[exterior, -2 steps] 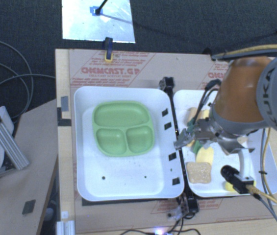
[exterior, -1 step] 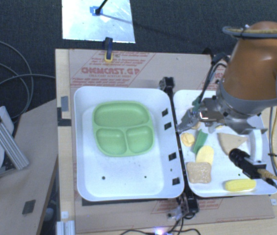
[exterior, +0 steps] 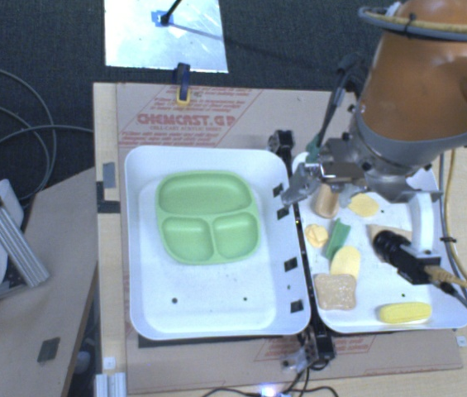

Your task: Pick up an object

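The big orange band (exterior: 419,64) of the arm is what's closest to the lens, bulging over the top right corner. The gripper (exterior: 326,180) is hung right below it, low over the far left corner of the right shallow white bin (exterior: 398,327). Whether it's spread or closed can't be made out, tbh, because the metal bits are lost under the wrist.

A tan, stubby cylinder-shaped block (exterior: 326,203) is seen just under the gripper, touching it or close to it, but it can't be said to be held.

Going outward from there:
- a small yellow lump (exterior: 364,206) just to the camera's right of it
- a little orange-yellow round piece (exterior: 316,236) and a green strip (exterior: 338,235) side by side, a bit nearer
- a pale yellow block (exterior: 345,262), then a tan, bread-like square (exterior: 335,291) toward the near rim
- a yellow banana-shaped oblong (exterior: 404,312) in the near right corner
- a black chunky part with a cable (exterior: 397,251), probably rig hardware and not a toy

Over in the left white bin (exterior: 216,308), a green three-compartment plastic tray (exterior: 208,216) is parked, well apart from the action.

So the step looks like the reach/grasp stage, with the tan block as the likely target. Nothing is lifted yet as far as can be judged. A firm close on the block and a straight lift would be needed next, with the crowded neighbours left alone.
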